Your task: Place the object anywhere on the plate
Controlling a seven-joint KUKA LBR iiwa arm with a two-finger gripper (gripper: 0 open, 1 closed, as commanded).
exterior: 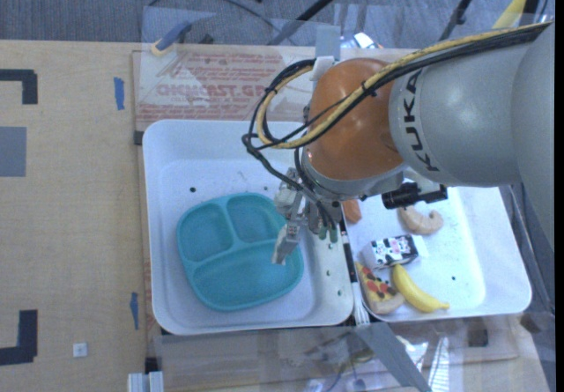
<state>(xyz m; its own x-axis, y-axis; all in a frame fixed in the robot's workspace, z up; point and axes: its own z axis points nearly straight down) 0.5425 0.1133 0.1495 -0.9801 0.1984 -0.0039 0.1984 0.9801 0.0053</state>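
Observation:
A teal divided plate point(231, 251) lies in the left white bin point(167, 205), with nothing showing on its sections. My gripper point(305, 233) hangs under the orange wrist band, just over the plate's right rim and the wall between the two bins. I cannot make out any object in it. The loose objects lie in the right bin point(493, 276): a yellow banana point(419, 290), a tan curled piece point(422, 221), a small black and white box point(393, 249), a red and yellow item point(379, 288) and an orange piece point(352, 210) partly hidden by the wrist.
The big grey arm covers the back of the right bin and the upper right of the view. Black cables loop off the wrist over the left bin's back right corner. A wooden board lies behind the bins.

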